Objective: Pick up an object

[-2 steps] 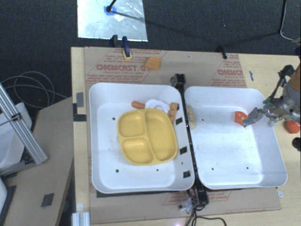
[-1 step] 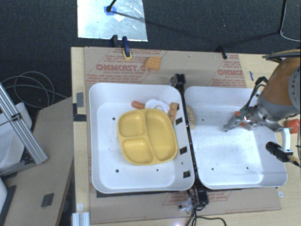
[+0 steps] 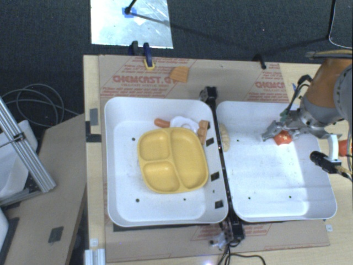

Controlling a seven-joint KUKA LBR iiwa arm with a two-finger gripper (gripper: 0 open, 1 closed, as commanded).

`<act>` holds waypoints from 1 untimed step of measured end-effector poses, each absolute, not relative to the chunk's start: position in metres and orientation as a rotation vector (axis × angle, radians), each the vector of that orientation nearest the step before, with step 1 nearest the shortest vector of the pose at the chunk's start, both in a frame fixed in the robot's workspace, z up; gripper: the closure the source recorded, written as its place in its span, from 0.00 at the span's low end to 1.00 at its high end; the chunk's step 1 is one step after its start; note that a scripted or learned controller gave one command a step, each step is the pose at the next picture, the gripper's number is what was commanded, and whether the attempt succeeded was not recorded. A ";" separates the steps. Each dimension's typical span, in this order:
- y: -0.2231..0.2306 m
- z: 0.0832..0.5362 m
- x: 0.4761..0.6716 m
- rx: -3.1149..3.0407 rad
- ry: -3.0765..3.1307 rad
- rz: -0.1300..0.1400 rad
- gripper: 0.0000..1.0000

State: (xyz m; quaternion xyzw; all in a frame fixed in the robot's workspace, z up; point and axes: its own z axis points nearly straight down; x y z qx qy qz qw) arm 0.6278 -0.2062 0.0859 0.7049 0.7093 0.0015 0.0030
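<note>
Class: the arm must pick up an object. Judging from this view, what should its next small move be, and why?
Probably a short straight descent. The gripper hangs in the right bin, right at a small red-orange object, so little sideways travel seems needed. Whether the object is already between its fingers cannot be told from here.

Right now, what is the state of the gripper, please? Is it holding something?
Gripper: over the right bin, with a small red object at its tip; open or closed, and any hold, cannot be told.

Dark carpet floor (image 3: 44, 37) surrounded the worktop (image 3: 231, 70), which was covered with printed cardboard. Shiny metal sheet (image 3: 131, 14) lay beyond its far edge. Grey cables (image 3: 33, 101) coiled left, near aluminium framing (image 3: 22, 148).
</note>
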 end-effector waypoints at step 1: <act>-0.206 0.097 0.627 2.208 2.225 0.005 1.00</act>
